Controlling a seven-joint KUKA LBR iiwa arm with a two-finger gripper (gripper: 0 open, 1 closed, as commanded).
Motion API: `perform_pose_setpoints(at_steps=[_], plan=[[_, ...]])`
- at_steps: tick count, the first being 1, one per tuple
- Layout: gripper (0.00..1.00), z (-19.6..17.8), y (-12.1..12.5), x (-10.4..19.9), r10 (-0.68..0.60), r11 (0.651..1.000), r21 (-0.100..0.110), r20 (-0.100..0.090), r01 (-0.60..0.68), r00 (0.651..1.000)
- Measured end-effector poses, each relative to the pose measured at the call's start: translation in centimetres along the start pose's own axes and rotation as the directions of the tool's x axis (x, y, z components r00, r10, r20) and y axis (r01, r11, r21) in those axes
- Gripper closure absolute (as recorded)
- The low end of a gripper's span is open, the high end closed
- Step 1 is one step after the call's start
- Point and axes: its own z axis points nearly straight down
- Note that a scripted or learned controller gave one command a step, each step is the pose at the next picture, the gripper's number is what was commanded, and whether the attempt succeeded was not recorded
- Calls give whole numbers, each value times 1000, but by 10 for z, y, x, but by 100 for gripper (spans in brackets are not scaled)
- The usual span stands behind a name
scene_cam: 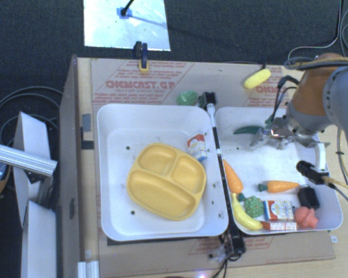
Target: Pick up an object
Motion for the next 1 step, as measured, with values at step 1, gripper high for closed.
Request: perform_pose_setpoints(at_steps=[1], plan=[[0, -2, 45, 20, -9, 1000, 7, 0, 9, 1000]])
